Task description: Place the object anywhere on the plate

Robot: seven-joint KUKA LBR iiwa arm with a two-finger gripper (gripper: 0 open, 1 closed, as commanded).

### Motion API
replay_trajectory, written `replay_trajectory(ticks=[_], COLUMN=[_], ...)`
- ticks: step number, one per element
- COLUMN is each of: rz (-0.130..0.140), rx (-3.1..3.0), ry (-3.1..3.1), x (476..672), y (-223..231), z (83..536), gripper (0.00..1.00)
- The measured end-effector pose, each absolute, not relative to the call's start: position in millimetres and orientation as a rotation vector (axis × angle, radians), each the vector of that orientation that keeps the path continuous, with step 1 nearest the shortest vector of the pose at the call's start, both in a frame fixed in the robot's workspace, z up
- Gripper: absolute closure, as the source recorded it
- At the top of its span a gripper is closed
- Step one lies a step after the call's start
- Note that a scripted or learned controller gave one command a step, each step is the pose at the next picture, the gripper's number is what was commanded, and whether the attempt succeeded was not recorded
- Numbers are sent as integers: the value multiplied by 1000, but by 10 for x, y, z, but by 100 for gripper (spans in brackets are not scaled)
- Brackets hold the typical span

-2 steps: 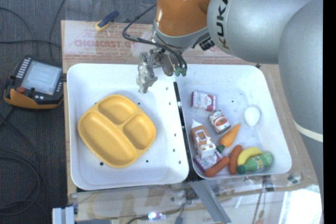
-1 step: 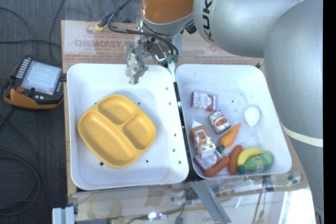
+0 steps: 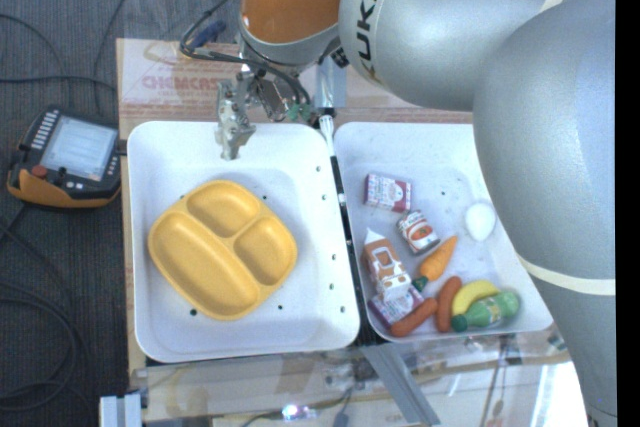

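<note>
Grey arm (image 3: 480,25) fills the upper right, nearest the camera. Its claw (image 3: 232,130) hangs over the far edge of the left bin (image 3: 160,330); whether it is wide or narrow cannot be told. Nothing shows between its fingers. Yellow plate (image 3: 222,247) lies in the left bin. Toy foods, including a carrot (image 3: 437,260), lie in the right bin (image 3: 450,140).

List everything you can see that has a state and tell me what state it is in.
Plate: upright in the left bin, nothing on it.
Hand: above the left bin's far edge, clear of the plate.
Egg: whole, in the right bin.
Carrot: lying flat among the other toy foods.
</note>
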State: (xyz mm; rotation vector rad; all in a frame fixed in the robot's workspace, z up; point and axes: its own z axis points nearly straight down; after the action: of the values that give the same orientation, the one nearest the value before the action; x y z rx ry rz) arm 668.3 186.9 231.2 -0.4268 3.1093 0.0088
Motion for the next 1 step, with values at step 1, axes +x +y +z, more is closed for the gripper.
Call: replay_trajectory(ticks=[1], rz=[4], rx=[-501], ry=[3099], x=[6549], y=[2134], z=[2287], gripper=[100])
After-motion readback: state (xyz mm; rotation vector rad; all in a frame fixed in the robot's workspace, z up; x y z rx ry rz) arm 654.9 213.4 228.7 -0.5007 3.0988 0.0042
